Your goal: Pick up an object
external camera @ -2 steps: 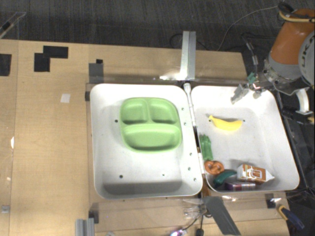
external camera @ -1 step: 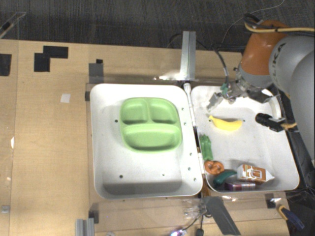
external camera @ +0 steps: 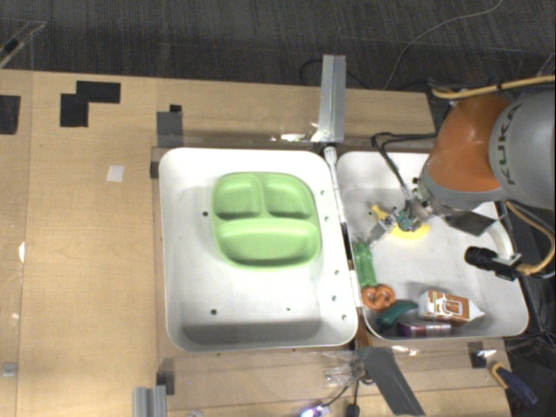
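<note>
My gripper (external camera: 385, 219) hangs low in the right bin (external camera: 486, 268), near its upper left part, at the end of the grey arm with the orange band (external camera: 460, 150). A small yellow object (external camera: 411, 228) lies right beside the gripper, partly covered by it. Along the bin's left wall lies a green elongated object (external camera: 364, 265). Near the front wall sit an orange pretzel-shaped item (external camera: 378, 296), a dark purple and teal item (external camera: 408, 320) and a small white and orange carton (external camera: 446, 305).
The left bin (external camera: 187, 302) holds a green divided plate (external camera: 263, 218). A metal post (external camera: 332, 102) stands behind the seam between the bins. Black cables (external camera: 391, 159) trail over the right bin's back edge. Wooden bench surface extends to the left.
</note>
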Robot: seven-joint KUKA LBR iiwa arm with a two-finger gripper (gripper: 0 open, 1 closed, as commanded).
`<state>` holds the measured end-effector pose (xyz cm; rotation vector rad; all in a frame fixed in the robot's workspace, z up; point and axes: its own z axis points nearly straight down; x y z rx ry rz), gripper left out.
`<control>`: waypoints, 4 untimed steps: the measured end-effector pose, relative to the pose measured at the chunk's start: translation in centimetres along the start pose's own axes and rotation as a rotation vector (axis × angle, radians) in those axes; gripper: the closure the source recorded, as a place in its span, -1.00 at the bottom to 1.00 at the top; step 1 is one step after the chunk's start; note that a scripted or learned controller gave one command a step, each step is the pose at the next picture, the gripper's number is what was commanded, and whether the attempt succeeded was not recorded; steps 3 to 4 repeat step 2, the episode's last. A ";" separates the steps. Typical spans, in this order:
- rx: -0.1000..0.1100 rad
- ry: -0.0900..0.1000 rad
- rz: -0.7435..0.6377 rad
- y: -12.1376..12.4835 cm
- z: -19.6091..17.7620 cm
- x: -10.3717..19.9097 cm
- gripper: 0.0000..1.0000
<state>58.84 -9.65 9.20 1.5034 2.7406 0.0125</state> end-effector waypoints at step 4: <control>0.008 0.006 0.132 7.7 -9.4 2.1 1.00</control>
